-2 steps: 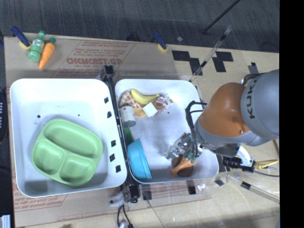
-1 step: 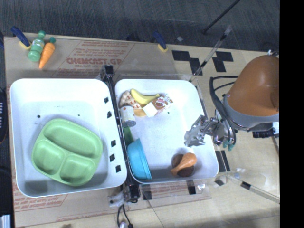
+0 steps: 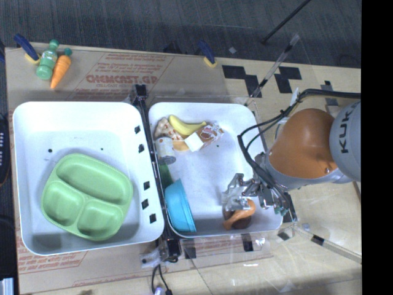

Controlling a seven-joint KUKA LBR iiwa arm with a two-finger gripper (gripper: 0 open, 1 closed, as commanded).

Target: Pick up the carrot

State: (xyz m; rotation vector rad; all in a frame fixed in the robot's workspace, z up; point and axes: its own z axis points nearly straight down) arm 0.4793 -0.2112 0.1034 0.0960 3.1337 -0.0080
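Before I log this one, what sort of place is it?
Probably a robot lab's test bench: two white bins on a paper-covered board, toy food such as a banana and a carrot, and the arm's gripper reaching in.

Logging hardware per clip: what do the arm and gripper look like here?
Grey arm with black lettering and a large glossy orange band. Black cables loop beside it toward the wrist. The gripper is a small silver-metal assembly.

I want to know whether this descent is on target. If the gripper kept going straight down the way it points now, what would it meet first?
Most likely the orange-and-brown item directly under the gripper in the right bin; it may already be touching. The carrot lies outside the bins, far away.
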